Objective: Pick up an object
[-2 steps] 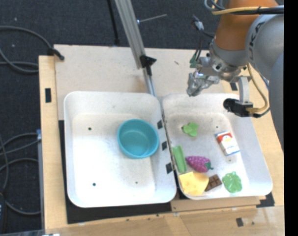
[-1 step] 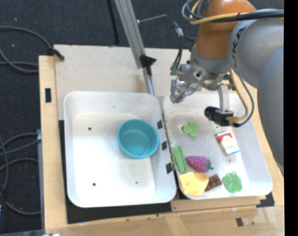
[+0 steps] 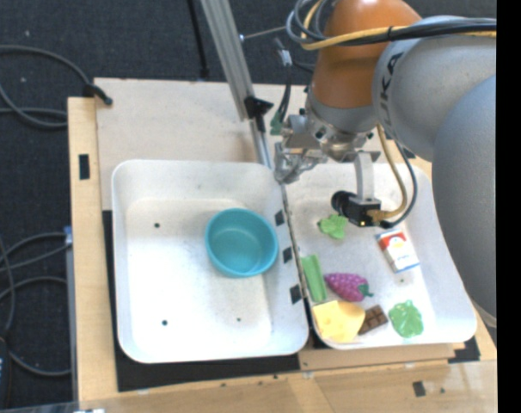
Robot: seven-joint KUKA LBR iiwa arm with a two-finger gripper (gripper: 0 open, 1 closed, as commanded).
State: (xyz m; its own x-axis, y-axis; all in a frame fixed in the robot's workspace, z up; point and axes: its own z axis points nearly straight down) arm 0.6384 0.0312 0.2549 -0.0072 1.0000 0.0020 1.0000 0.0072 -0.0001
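Gripper [image 3: 286,170] hangs over the far end of the seam where the two bins meet, tip pointing down at the rims. Too small and shadowed here, so I cannot tell if it is spread or closed, or pinching anything. Grey arm [image 3: 432,84] with the orange band comes in from the right, above the right bin [image 3: 441,231].

Pickable things, nearest first:
- small green leaf piece [image 3: 334,225], right bin, just below and right of the gripper, apart from it
- red and white box [image 3: 398,250], further right
- green stick [image 3: 312,275], lying along the right bin's left wall
- purple grapes [image 3: 346,285], beside the stick
- yellow wedge [image 3: 336,321], near corner, touching the brown block [image 3: 374,318]
- green leaf [image 3: 406,317], right of the block

Left bin [image 3: 140,188] holds a blue bowl [image 3: 241,242], upright, right of centre.
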